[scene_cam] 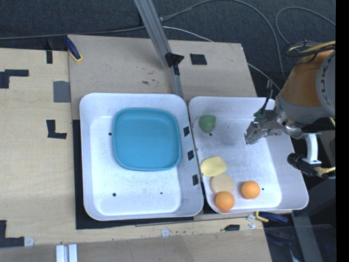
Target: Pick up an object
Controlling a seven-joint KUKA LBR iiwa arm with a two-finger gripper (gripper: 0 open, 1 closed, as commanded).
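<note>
Gripper over right bin, bare floor beneath; finger state indeterminate. Candidates: green piece alone near divider, easiest access; yellow piece, two orange balls crowd front corner.

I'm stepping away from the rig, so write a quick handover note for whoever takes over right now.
End effector: over the right bin, upper right part, nothing seen between its fingers; open or shut is unclear.
Right bin: green object near the upper left corner; yellow object, tan object and two orange balls clustered at the lower left.
Left bin: blue plate.
Done: nothing picked yet.
Left: lower onto one object, grasp, lift.
</note>
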